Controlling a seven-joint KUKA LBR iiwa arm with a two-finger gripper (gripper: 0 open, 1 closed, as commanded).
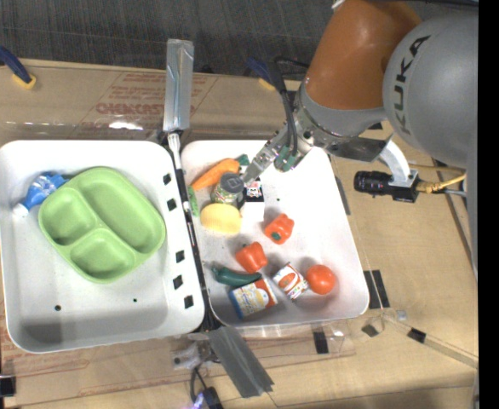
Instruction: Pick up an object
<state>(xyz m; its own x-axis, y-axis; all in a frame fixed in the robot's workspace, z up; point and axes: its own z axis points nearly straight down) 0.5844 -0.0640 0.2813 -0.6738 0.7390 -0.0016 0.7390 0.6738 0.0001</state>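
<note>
"KUKA" in black letters on the grey arm (428,66); faint red print, partly "CHECKOUT", on the cardboard (105,92).

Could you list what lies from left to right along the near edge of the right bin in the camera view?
Green pepper → labelled can → small red-and-white can → tomato.

— What colours are in the right bin (339,228)?

— The bin is white. Inside, a yellow lemon (220,218), an orange carrot (213,174), two red-orange peppers (278,227), a red tomato (320,279), one dark green vegetable (235,274).

— And in the left bin (28,313)?

— Also white, with a light green plate (103,222) and something blue (41,187). The arm (403,54) is grey and orange.
</note>
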